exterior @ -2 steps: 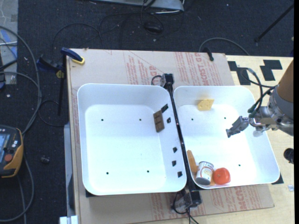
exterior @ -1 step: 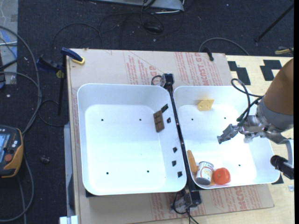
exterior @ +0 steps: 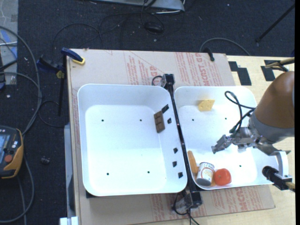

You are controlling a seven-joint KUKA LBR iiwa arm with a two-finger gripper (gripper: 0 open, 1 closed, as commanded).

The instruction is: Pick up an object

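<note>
In the right bin [exterior: 243, 97], my gripper [exterior: 219, 147] hangs over the bare middle of the floor, pointing left, and nothing shows in it. Near the front left corner lie an orange carrot [exterior: 192, 160], a small tin can [exterior: 205, 173] and a red tomato [exterior: 223, 176], just in front of the gripper and to its left. A yellow wedge [exterior: 206, 105] sits near the bin's back wall. In the left bin [exterior: 93, 102], a brown chocolate bar [exterior: 160, 122] lies by the dividing wall.
A black cable [exterior: 236, 108] loops from the wrist over the right bin. The arm's orange band [exterior: 280, 104] rises at the right edge. Cardboard [exterior: 187, 64] lies under both bins. A blue and yellow clamp [exterior: 72, 56] sits at the back left corner.
</note>
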